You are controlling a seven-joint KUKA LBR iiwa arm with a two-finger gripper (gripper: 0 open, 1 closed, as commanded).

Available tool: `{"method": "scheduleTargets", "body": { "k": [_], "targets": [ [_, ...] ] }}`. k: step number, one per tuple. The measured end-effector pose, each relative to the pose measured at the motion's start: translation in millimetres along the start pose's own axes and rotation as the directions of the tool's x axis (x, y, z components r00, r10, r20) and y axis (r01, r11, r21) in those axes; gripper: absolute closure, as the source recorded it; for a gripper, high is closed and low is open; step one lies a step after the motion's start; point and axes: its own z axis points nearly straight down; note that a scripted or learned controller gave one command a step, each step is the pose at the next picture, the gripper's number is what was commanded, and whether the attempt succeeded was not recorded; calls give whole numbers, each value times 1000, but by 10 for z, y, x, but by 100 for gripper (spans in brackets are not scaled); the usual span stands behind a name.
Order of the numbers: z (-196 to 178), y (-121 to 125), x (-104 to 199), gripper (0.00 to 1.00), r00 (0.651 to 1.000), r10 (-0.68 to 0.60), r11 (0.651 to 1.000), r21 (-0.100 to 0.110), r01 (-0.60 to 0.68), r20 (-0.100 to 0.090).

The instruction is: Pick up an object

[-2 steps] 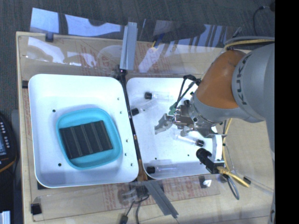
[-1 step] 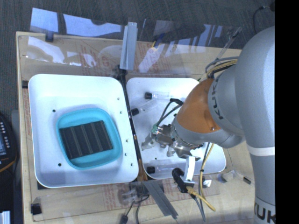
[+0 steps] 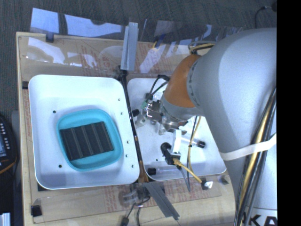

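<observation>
A light blue square dish (image 3: 87, 140) with a dark ribbed inside lies in the left bin (image 3: 42, 93), toward its front. My gripper (image 3: 151, 110) hangs over the left part of the right bin (image 3: 141, 89), close to the wall between the two bins and apart from the dish. The grey arm and its orange band (image 3: 181, 86) cover most of the right bin. A clear tube-like thing (image 3: 162, 172) lies along the right bin's front wall.
A grey divider bar (image 3: 129, 46) stands behind the gap between the bins. Clear plastic sheets (image 3: 84, 27) lie along the back of the bench. Metal brackets (image 3: 160, 201) stick out at the bench's front edge.
</observation>
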Motion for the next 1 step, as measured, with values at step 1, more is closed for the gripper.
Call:
{"method": "scheduleTargets", "body": {
  "k": [1],
  "targets": [
    [19, -19, -7, 0, 990, 138, 990, 9, -138, -5]
  ]
}}
